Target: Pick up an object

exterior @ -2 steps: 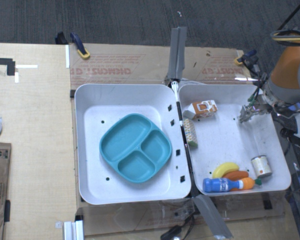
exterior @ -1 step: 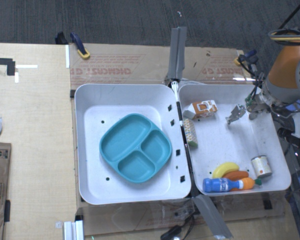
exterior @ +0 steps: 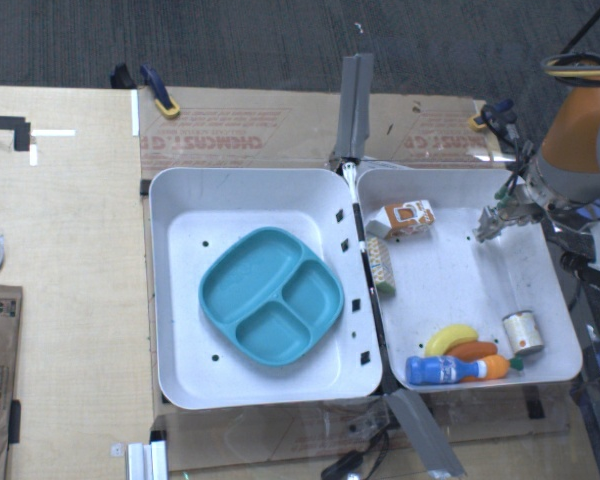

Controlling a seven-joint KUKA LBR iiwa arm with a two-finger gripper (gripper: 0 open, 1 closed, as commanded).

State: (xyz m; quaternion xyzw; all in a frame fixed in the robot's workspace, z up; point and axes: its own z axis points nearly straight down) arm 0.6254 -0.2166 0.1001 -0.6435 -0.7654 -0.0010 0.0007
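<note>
My gripper (exterior: 498, 224) hangs over the upper right part of the right bin (exterior: 550, 268), open, with nothing between its fingers. It is above bare bin floor. An orange-and-white carton (exterior: 411, 217) lies to its left near the bin's back. A small can (exterior: 521, 332) lies toward the front right. Along the front wall a blue bottle with an orange cap (exterior: 450, 370), an orange carrot (exterior: 473, 349) and a yellow banana (exterior: 449, 339) lie bunched together. A narrow patterned box (exterior: 380, 265) rests against the bin's left wall.
The left bin (exterior: 170, 268) holds a blue divided plate (exterior: 271, 295). A grey post (exterior: 355, 108) stands behind the seam between the bins. Clamps (exterior: 158, 90) sit on the cardboard at the back. Cables run down the right side (exterior: 590, 298).
</note>
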